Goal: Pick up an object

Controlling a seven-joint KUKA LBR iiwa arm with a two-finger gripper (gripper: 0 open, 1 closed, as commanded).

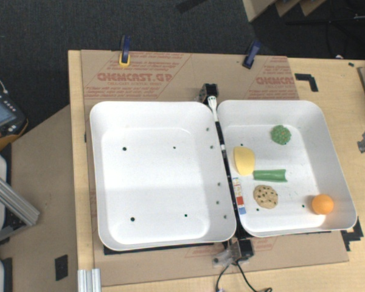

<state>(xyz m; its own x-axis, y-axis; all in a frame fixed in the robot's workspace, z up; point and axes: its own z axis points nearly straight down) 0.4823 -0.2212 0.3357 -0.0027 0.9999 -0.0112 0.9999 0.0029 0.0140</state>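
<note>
The right bin holds several small objects. A green bumpy ball lies toward its back. A yellow rounded piece sits near the left wall, with a green stick just to its right. A cookie with dark chips lies in front of them. An orange ball rests near the front right corner.
The left bin sits beside the right one on a cardboard sheet held by two clips. A cable and connector lie at the front between the bins. A metal rail stands at far left.
</note>
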